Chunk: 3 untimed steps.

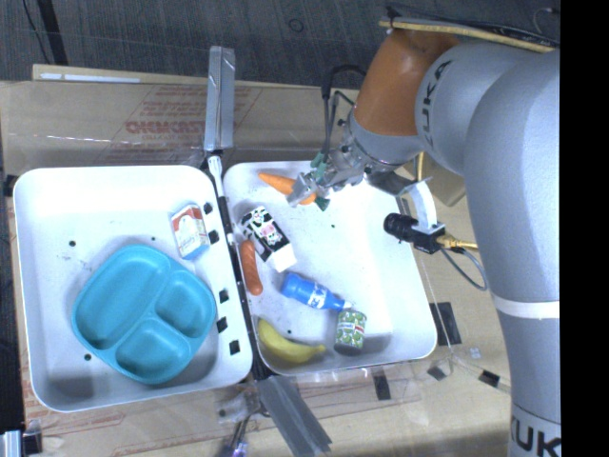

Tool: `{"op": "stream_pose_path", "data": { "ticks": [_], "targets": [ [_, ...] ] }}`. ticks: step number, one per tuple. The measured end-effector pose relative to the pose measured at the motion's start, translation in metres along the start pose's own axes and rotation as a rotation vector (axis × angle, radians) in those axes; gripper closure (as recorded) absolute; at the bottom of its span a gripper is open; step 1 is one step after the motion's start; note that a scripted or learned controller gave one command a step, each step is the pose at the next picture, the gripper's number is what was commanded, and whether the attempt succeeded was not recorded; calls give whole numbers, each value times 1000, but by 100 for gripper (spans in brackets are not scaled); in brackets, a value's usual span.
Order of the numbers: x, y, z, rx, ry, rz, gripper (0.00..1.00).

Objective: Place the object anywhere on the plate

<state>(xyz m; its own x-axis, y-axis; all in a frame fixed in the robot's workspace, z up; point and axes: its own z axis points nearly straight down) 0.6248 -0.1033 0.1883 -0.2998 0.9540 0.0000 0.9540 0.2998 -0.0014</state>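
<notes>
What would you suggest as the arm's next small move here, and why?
Probably a short, straight lift. The claw sits low at the back of the right bin, right at the carrot, while the blue plate lies in the left bin. Whether the carrot is actually gripped cannot be told, and a small rise would show that before carrying it across.

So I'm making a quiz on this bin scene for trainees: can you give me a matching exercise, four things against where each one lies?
Things:
1. plate
2. carrot
3. banana
4. blue bottle

Places:
A. near edge of the right bin
B. far end of the right bin, by the gripper
C. left bin
D. middle of the right bin

Pairs: 1-C, 2-B, 3-A, 4-D
</notes>
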Motion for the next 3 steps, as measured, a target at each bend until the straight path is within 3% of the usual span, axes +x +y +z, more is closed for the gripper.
{"op": "stream_pose_path", "data": {
  "ticks": [1,2,3],
  "targets": [
    [65,-36,-3,2,2,-205,100],
    [152,-77,-6,3,2,-387,100],
    [152,-77,-6,2,2,-387,0]
  ]
}}
